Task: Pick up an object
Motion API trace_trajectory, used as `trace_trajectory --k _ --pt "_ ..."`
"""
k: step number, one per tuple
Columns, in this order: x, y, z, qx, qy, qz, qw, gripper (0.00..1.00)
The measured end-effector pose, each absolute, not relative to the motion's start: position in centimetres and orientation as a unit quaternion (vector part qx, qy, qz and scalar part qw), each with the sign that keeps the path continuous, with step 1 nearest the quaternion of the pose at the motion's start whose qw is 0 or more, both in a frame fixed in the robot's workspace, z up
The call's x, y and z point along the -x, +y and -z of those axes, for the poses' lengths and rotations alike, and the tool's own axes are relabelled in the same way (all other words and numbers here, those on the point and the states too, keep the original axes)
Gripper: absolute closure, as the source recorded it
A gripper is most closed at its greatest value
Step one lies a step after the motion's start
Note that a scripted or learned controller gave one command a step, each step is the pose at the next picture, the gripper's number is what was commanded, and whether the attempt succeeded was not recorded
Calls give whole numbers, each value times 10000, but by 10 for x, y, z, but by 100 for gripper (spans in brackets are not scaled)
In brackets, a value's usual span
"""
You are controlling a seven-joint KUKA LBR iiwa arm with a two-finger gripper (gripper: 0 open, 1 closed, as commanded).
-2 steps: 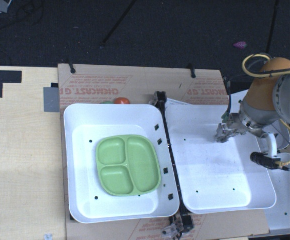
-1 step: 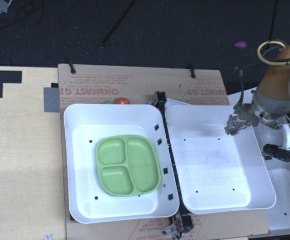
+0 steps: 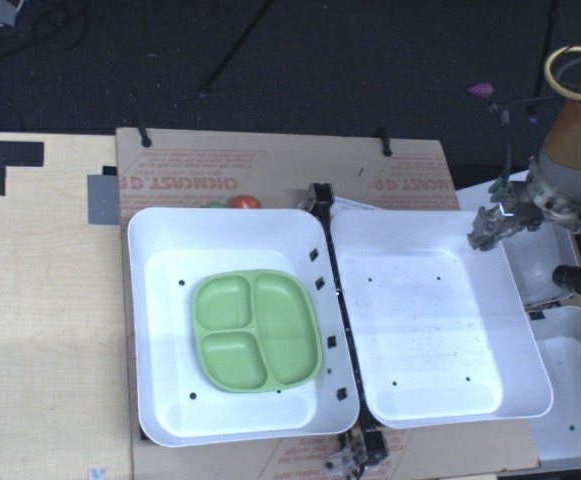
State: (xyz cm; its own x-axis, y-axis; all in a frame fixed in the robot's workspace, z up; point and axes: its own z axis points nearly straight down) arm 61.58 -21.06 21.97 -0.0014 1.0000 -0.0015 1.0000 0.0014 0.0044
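Note:
A light green plate [image 3: 257,330] with three compartments lies flat in the middle of the left white bin [image 3: 160,258]. My gripper [image 3: 489,230] hangs over the far right rim of the right white bin [image 3: 440,408], well away from the plate. Nothing shows in it. The grey arm with its orange band [image 3: 562,138] rises behind it at the right edge.
A small red object [image 3: 244,203] with a bit of green beside it sits just behind the left bin's back wall, on the cardboard sheet [image 3: 270,168]. A black divider [image 3: 335,308] runs between the two bins. A pale wooden bench top [image 3: 40,318] lies to the left.

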Motion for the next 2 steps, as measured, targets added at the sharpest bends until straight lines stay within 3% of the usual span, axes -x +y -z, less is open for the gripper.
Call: trace_trajectory --k 1,2 --pt "-622 -209 -264 -7064 7078 -9 17 100" --pt "-621 -155 -249 -7056 7086 4 -23 100"
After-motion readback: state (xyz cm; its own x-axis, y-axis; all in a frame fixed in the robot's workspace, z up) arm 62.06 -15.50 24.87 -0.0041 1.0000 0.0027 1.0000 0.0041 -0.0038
